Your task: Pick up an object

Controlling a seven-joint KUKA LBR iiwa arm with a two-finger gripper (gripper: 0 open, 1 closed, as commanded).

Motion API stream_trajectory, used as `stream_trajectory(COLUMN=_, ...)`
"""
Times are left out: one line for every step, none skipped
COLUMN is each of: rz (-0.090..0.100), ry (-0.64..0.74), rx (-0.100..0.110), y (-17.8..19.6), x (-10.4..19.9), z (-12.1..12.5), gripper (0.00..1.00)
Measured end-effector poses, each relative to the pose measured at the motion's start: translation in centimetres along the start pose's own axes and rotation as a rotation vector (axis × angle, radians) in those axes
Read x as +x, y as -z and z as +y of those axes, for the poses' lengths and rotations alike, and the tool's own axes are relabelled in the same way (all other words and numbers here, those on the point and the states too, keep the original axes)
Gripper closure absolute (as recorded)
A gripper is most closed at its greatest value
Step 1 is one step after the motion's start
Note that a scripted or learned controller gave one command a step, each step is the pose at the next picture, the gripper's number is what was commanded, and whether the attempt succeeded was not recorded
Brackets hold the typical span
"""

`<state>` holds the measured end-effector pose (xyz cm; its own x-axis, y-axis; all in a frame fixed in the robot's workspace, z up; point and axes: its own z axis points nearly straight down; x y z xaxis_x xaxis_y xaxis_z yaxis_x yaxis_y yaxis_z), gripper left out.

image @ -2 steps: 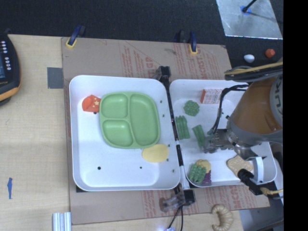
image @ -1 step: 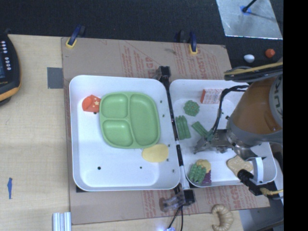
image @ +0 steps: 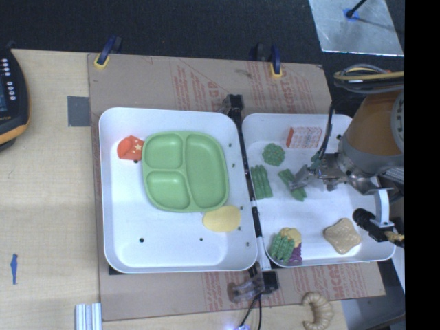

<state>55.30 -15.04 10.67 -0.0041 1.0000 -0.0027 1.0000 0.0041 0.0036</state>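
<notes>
Green bean piece (image: pixel 293 185) is seen touching the gripper (image: pixel 300 178) tip in the right bin (image: pixel 371 253), long axis running near-right (grip state cannot be told).

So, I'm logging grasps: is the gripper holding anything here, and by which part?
Cannot be told. The gripper sits low over the small green piece in the right bin, but no object shows clearly between its fingers.

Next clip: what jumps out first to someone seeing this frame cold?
The big green divided plate in the left bin, with a red piece and a yellow piece beside it. Then the arm's tool low in the right bin, at a green toy piece among scattered toy foods.
</notes>
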Motion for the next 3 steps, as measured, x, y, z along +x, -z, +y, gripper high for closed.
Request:
stream_trajectory(rz=0.003, ry=0.005, rx=0.006, y=-1.6, x=3.5, z=1.1, gripper=0.00)
stream_trajectory(rz=0.002, ry=0.003, rx=0.007, y=-0.4, x=3.3, z=1.0, gripper=1.00)
stream_trajectory(rz=0.004, ry=0.004, rx=0.001, y=9.0, x=10.1, z=3.2, gripper=1.00)
